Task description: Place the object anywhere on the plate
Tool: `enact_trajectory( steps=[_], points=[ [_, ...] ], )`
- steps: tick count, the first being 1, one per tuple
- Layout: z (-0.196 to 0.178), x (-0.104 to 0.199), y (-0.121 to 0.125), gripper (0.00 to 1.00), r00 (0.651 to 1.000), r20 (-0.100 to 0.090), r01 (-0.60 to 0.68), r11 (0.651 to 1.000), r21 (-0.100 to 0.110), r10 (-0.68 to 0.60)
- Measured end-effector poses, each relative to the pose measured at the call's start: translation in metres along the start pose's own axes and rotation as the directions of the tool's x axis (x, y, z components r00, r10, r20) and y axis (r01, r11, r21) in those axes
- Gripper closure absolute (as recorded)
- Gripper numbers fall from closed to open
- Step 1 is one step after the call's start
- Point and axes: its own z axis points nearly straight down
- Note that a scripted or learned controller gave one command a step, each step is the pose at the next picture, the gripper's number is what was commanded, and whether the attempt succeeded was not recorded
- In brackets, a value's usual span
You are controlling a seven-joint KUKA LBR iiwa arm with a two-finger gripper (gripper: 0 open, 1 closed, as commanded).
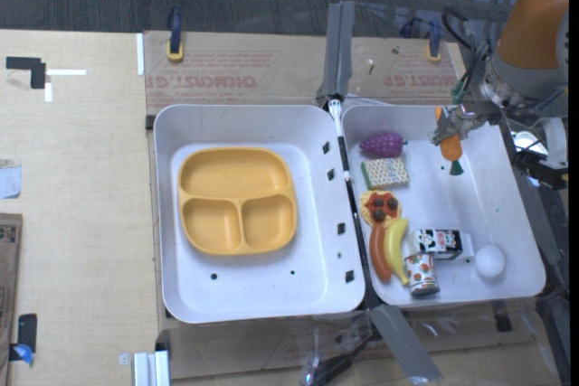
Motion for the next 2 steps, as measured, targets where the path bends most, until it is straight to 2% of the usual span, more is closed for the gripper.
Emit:
enact_trajectory(
  steps=[1,2],
  points=[
    [-0.048,0.099,0.015,1.0,0.937,0.001,0.349,0.937,-0.003,-0.349],
    [-0.012,0.171,0.003,1.0,0.988,-0.001,0.153,0.988,0.001,-0.153]
  ],
)
